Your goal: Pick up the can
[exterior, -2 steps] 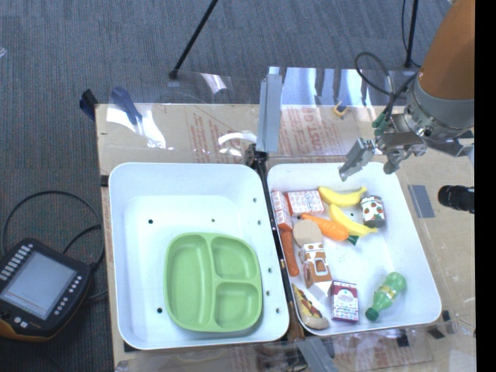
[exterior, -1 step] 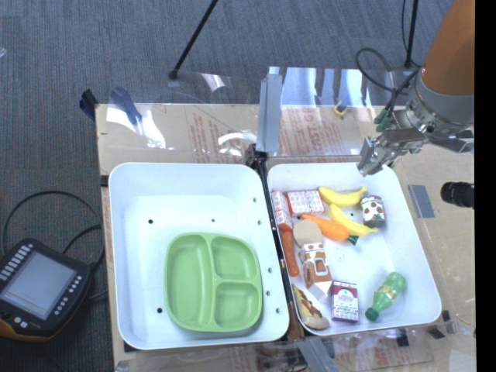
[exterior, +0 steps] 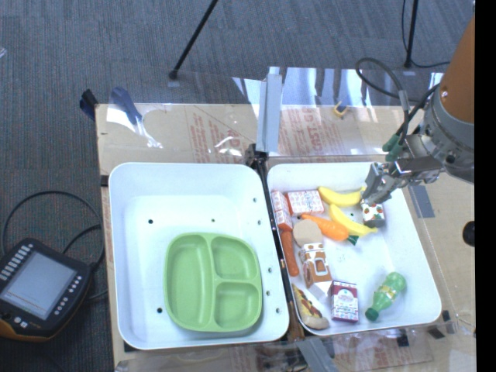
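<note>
A small can [exterior: 373, 214] with a brown, white and red label sits in the right bin [exterior: 411, 262], by the tip of the yellow bananas [exterior: 346, 208]. My gripper [exterior: 375, 195] hangs directly over it, its tip reaching down to the can's top. The view does not show whether the can is gripped. The arm comes in from the right, with its orange band at the upper right edge.
The right bin also holds a carrot [exterior: 329, 227], several small cartons [exterior: 305, 201], a green bottle [exterior: 386, 294], a red sausage [exterior: 288, 252] and a hot dog [exterior: 308, 304]. In the left bin [exterior: 139, 200] lies a green divided plate [exterior: 215, 283]. A teach pendant [exterior: 35, 285] lies on the floor at the left.
</note>
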